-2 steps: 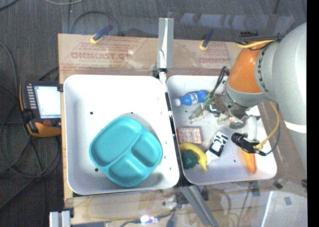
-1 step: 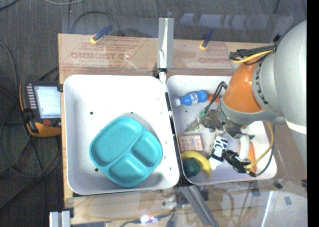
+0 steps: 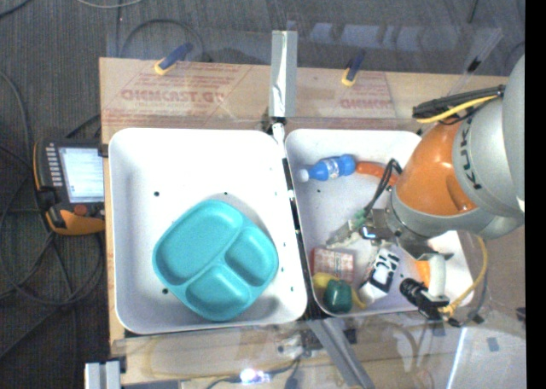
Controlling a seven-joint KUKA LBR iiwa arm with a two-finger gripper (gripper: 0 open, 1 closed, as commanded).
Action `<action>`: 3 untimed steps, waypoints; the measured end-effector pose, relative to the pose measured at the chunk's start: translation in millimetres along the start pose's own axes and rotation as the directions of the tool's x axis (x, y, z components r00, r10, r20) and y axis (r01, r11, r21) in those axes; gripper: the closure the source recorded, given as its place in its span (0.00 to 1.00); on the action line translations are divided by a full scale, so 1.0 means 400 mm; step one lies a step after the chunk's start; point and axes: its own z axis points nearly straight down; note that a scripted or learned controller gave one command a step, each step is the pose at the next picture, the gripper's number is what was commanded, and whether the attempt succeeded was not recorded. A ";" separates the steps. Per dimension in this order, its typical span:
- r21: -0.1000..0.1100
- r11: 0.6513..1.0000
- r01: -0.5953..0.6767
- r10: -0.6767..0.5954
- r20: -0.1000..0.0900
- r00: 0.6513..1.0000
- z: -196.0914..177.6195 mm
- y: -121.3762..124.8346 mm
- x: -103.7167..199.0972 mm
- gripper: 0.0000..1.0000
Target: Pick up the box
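Dark carpet surrounded the desk point(image 3: 119, 80). Near the right bin's point(image 3: 300, 208) front edge the box point(image 3: 333, 261) lay wedged among clutter, touching a green item point(image 3: 339, 295). Whether the gripper point(image 3: 384, 269) was open, I could not tell; a grasp risked catching neighbours.

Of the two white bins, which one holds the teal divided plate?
The left bin holds the teal divided plate. The right bin, where the arm reaches in, holds several small items, including a blue bottle.
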 end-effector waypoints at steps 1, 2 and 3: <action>-0.003 0.997 -0.080 0.080 0.002 0.997 -0.002 -0.033 0.029 0.00; 0.018 0.974 -0.227 0.228 -0.005 0.974 0.005 0.016 -0.026 0.00; 0.014 0.970 -0.244 0.244 0.004 0.970 0.006 0.076 0.035 0.00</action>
